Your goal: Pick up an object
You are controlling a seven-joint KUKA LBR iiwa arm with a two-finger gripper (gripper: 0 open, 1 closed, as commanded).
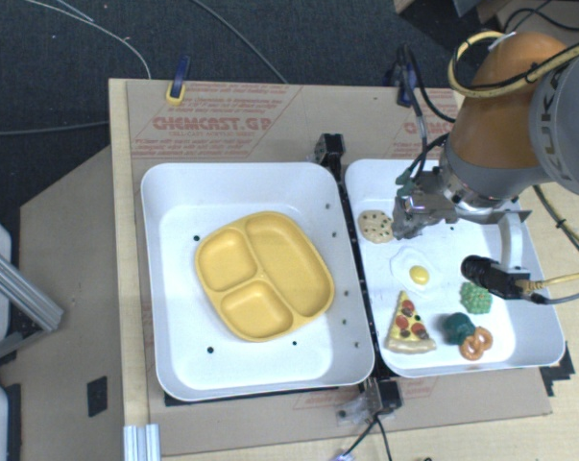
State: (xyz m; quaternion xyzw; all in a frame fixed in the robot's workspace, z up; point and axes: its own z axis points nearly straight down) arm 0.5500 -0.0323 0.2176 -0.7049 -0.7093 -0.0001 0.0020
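My gripper (407,223) hangs low over the back left part of the right bin (548,344). A round speckled cookie (373,225) lies just to its left, close to the bin's left wall. A toy fried egg (417,270) lies right in front of the gripper. Further forward lie a pizza slice (407,325), a green broccoli piece (476,299), a teal lump (457,327) and a small orange pretzel (475,343). Nothing shows in the gripper's grasp.
The left bin (164,209) holds a yellow divided plate (263,275). A black clamp (329,149) sits at the back between the bins, and another (385,393) at the front. The arm's cables (505,281) hang over the right bin's right side.
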